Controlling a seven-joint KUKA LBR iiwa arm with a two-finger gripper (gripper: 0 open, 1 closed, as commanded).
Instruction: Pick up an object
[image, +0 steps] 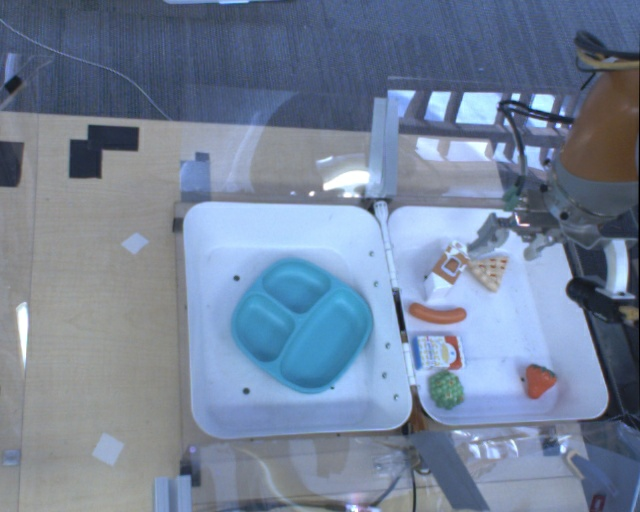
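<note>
The grey arm with its orange band (603, 130) is cut off by the frame's edge at three o'clock, so most of its length is out of sight. Its two-finger gripper (512, 232) hangs over the right white bin (570, 330) toward one o'clock; the fingers are small and blurred, and their spacing cannot be told. The arm's body covers that bin's upper right corner. The print on the small white carton (447, 270) and on the flat white packet with red and blue label (438, 352) is too small to read. A clear panel's glare (345, 182) washes out the bench at twelve o'clock.
</note>
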